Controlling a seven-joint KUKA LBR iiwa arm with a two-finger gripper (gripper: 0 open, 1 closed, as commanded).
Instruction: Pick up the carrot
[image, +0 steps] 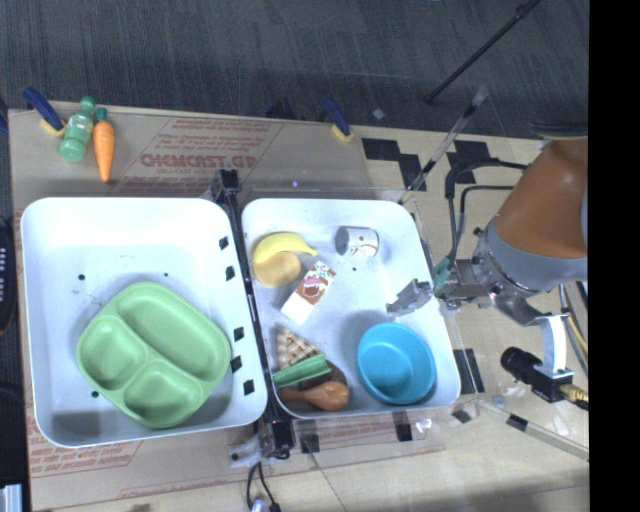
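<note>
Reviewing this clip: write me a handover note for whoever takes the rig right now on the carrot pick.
Gripper: over the right bin near its right wall, above the blue bowl; nothing seen between its fingers, and whether they are open or shut is not clear.
Carrot: outside both bins, on the bench's far left corner, beside a green bottle-like toy, beyond the left bin.
Done: nothing; carrot untouched.
Left: cross over both bins to the far left corner, grasp the carrot, lift.
</note>
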